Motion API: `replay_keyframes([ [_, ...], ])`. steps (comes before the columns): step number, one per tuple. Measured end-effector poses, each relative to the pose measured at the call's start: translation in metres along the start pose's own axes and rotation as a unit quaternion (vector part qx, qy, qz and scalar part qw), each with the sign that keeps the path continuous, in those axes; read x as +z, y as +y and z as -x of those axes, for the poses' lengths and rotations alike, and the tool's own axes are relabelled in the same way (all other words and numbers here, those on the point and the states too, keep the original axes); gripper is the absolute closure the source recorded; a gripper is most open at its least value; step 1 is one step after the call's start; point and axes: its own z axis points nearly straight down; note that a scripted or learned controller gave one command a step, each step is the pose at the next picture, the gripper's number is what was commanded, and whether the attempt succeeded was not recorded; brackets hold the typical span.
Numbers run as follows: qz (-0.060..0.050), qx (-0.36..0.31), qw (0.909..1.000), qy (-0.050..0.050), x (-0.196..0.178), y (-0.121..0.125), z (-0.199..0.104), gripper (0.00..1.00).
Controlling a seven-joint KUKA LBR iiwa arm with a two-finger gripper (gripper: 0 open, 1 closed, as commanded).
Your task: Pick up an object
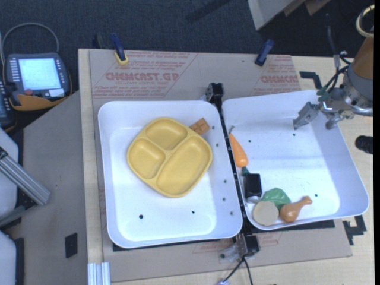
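My hand [320, 115] hangs released, grasping nothing, over the right bin's [332, 159] far right corner. The nearest object, the carrot [238, 150], lies well left of it along the dividing wall, long axis running far-to-near.

There are two white bins on the worktop [89, 159]: one left bin [113, 206] and one right bin [344, 177].

In the left bin there is one yellow plate [170, 157] with three sections. One small brown block [200, 126] peeks out just behind the plate.

In the right bin there are five small things. There is one orange carrot [238, 150]. There is one black block [253, 185]. There is one green leafy thing [276, 196]. There is one round tan piece [265, 213]. There is one toy chicken leg [294, 208].

There are two clamps at the far edge of the worktop: one with a yellow tip [119, 50] and one dark blue [263, 52].

There is one robot arm [362, 70].

There is one screen box [37, 77] off to the left side.
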Motion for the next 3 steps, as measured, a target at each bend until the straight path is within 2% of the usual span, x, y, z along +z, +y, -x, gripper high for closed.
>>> replay_keyframes([
  [1, -0.004, 0.0, 1.0, 0.001, 0.049, -0.01, -0.003, 0.0],
  [2, -0.001, 0.0, 1.0, 0.0, 0.107, -0.017, -0.007, 0.0],
  [3, 0.001, 0.001, 1.0, -0.001, 0.118, -0.014, -0.005, 0.0],
])
